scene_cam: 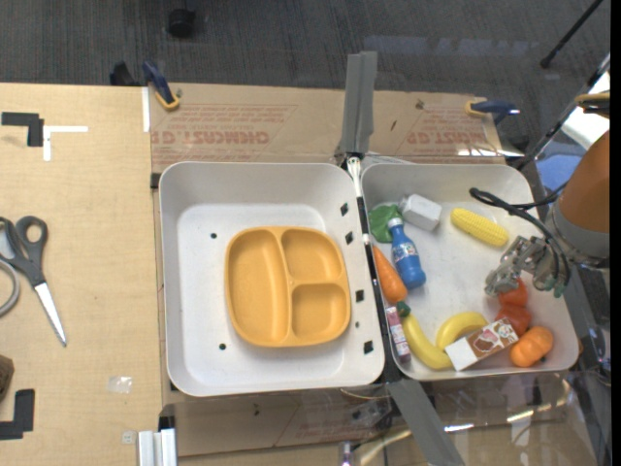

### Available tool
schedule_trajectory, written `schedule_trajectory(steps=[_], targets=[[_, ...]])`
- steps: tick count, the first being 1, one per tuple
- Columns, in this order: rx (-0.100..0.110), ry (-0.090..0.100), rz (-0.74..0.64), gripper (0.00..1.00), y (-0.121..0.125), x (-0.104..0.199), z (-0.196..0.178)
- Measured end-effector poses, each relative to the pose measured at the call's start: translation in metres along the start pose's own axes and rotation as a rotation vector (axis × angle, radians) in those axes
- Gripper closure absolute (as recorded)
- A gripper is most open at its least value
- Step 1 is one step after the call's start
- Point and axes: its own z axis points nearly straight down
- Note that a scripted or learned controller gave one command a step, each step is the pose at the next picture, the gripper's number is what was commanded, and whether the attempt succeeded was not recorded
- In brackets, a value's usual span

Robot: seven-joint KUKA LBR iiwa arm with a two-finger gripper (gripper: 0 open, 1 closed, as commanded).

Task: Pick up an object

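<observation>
My gripper [511, 272] hangs low over the right side of the right bin [441, 265], its tip just above a red-orange toy [514, 297]. Around it lie a corn cob [479, 226], an orange fruit [531, 347], a brown-and-white box [482, 344] and two bananas [439, 336]. Farther left are a blue bottle [405, 253], a carrot [390, 280], a green item [383, 218] and a small grey-white block [422, 211]. Nothing shows between the fingers.
The left bin [189, 289] holds a yellow divided plate [288, 285]. Scissors [35, 270] lie on the bench at far left. A grey divider strip [357, 105] runs up from between the bins. Blue clamps [160, 83] hold the cardboard behind.
</observation>
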Motion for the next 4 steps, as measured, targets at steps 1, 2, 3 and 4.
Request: schedule_trajectory(steps=[1, 2, 3, 4], targets=[[0.005, 0.003, 0.216, 1.00, 0.033, 0.024, -0.147], [0.005, 0.005, 0.240, 1.00, 0.012, 0.049, -0.025], [0.005, 0.003, 0.465, 1.00, 0.096, 0.074, -0.088], [0.005, 0.002, 0.278, 1.00, 0.091, -0.031, -0.155]])
